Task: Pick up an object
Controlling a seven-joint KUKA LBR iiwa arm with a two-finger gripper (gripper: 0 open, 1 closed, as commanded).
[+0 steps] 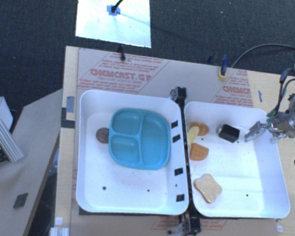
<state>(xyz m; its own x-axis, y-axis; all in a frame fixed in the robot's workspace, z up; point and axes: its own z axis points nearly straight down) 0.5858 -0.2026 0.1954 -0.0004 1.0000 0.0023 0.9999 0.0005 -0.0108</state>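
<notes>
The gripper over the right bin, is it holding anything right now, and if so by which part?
Nothing is held. The gripper sits above the right bin's far right corner, apart from the black block, with nothing between its fingers.

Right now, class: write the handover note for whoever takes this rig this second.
Gripper: over the right bin's upper right, holding nothing I can see; finger state unclear.
Right bin: black block nearest the gripper, waffle, toast, a yellow and orange piece by the divider.
Left bin: blue tray, small brown disc at its left.
Done: nothing picked.
Left: grasp one thing and lift it; the block looks closest.
</notes>
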